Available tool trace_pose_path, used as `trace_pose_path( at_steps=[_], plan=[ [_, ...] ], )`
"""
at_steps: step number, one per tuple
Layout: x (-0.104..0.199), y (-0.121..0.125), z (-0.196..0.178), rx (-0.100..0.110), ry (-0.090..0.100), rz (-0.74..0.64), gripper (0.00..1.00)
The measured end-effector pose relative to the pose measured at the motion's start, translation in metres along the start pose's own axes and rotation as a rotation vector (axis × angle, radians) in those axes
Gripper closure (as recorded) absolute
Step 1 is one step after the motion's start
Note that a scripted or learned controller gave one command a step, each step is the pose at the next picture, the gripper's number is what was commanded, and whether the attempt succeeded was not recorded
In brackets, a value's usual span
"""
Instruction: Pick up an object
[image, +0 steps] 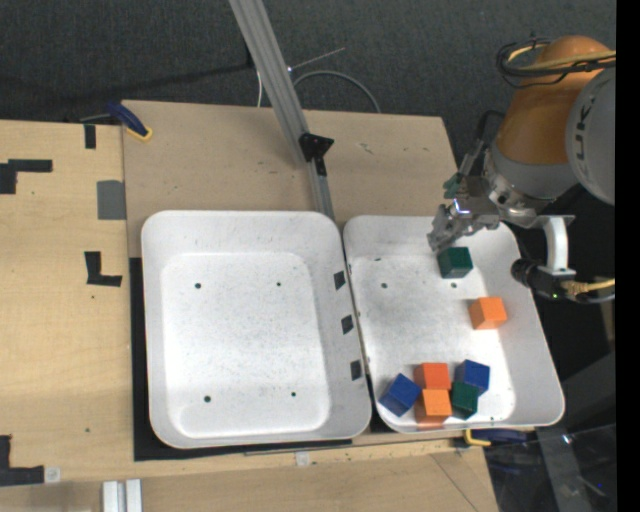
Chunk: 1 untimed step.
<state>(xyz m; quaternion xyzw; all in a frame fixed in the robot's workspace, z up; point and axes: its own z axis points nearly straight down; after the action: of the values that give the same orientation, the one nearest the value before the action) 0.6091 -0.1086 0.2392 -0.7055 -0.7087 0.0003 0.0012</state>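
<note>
Gripper hangs just above-left of the dark green cube in the right bin; can't tell whether jaws are spread or pinching.

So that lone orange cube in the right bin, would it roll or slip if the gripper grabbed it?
The orange cube looks flat-faced and blocky, so it should probably stay put, not roll. Its parallel sides likely suit the gripper, though a smooth finish might slip. Sitting apart from the green cube, it seems easy to reach.
</note>
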Motion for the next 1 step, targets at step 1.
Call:
trace_pose_path(
  at_steps=[1],
  plan=[
    [0.047,-0.0054,0.0086,0.001,0.0,-0.001,1.0]
  ],
)
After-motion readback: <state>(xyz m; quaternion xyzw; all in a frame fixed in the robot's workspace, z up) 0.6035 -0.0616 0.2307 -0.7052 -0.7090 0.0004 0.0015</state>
